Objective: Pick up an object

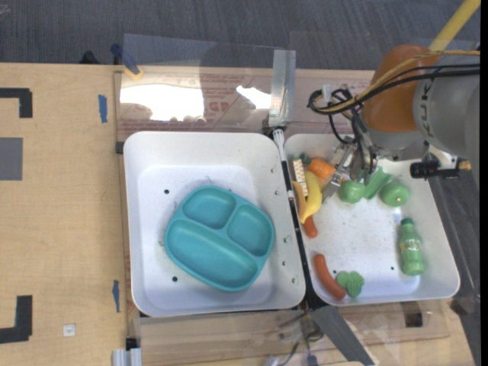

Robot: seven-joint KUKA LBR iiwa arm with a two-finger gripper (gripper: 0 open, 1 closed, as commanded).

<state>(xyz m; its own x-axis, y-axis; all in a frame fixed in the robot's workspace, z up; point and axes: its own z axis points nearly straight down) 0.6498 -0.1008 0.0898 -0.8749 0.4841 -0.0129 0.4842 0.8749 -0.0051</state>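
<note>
At the right bin's (450,280) far-left corner, take the light, slippery green pepper (352,191) across its middle; you cannot tell the jaws' state.

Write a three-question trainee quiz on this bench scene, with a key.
1. True or false: the teal divided plate lies in the left bin.
2. Which item lies nearest the right bin's right wall? A) banana B) green bottle C) broccoli
3. Fill in: the hand is over the ___ bin.

Key: 1 true; 2 B; 3 right.
</note>
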